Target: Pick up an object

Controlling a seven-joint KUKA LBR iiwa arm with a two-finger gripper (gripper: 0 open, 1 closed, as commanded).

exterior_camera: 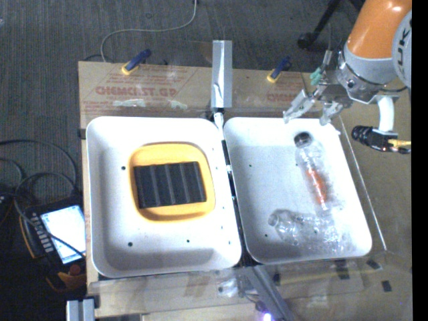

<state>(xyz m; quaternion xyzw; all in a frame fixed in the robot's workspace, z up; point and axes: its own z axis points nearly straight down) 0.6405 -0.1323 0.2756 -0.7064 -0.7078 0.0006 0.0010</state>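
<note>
My gripper (308, 114) hangs open over the far edge of the right bin (267, 179), its two fingers spread with nothing between them. Just below it a clear plastic bottle (315, 171) with a dark cap and an orange-red label lies lengthwise in the right bin. A crumpled clear plastic piece (304, 227) lies near that bin's front edge. In the left bin (107, 199) rests a yellow tray-like object with a dark ribbed middle (171, 181).
A metal bar (221, 79) stands behind the seam between the bins. Blue and yellow clamps (136, 61) (279, 70) hold the cardboard backing. A tablet (57, 231) and cables lie on the floor at the left.
</note>
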